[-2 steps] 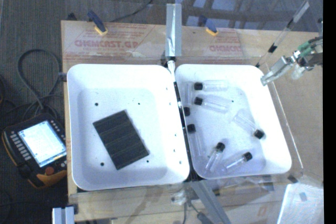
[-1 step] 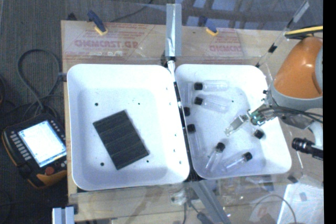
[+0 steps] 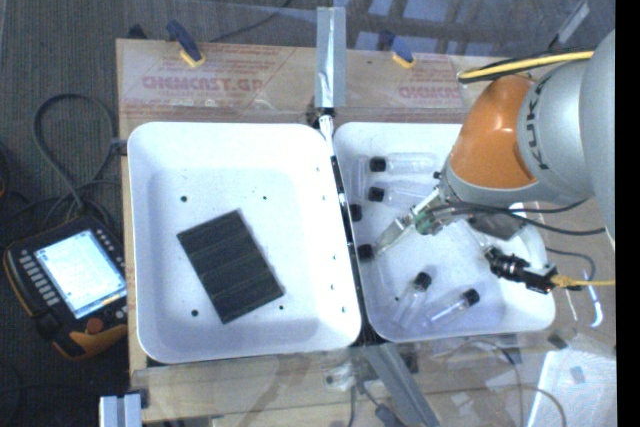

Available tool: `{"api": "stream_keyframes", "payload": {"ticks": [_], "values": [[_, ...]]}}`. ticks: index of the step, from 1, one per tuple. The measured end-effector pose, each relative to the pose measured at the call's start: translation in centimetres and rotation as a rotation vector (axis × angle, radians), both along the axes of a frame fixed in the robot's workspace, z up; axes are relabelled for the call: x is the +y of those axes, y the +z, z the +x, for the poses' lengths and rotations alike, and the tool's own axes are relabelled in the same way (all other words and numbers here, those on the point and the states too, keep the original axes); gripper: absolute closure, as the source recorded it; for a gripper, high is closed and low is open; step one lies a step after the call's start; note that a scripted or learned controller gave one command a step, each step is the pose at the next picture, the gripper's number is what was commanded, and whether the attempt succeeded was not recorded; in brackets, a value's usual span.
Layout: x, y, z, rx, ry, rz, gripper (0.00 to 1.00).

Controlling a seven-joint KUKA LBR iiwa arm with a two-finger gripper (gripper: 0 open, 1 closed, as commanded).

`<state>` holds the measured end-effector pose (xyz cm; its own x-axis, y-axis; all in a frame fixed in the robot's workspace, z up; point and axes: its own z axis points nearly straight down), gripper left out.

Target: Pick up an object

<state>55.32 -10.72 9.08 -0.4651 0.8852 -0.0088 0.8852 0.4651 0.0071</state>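
Several clear vials with black caps lie scattered in the right bin [image 3: 540, 310]: one near the back [image 3: 400, 163], one just below it [image 3: 392, 192], and two near the front [image 3: 412, 293] [image 3: 452, 304]. My gripper [image 3: 408, 225] hangs low over the middle of this bin, pointing down and to the left, under the orange band [image 3: 490, 140]. A black cap [image 3: 366, 252] sits just left of and below its tip. In the left bin [image 3: 150, 215] a black ribbed rectangular pad [image 3: 230, 265] lies flat, far from the gripper.
The two bins meet at a raised rim [image 3: 345, 235] in the middle. A teach pendant [image 3: 70, 280] lies off the bench to the left. Blue-and-yellow clamps [image 3: 185, 43] hold the board at the back.
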Motion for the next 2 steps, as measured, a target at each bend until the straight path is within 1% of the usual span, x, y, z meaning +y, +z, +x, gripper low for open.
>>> {"api": "stream_keyframes", "payload": {"ticks": [1,2], "values": [[0.1,1.1,0.2,-0.006,0.0,0.001,1.0],[2.9,10.3,7.4,0.009,-0.047,0.002,1.0]]}}
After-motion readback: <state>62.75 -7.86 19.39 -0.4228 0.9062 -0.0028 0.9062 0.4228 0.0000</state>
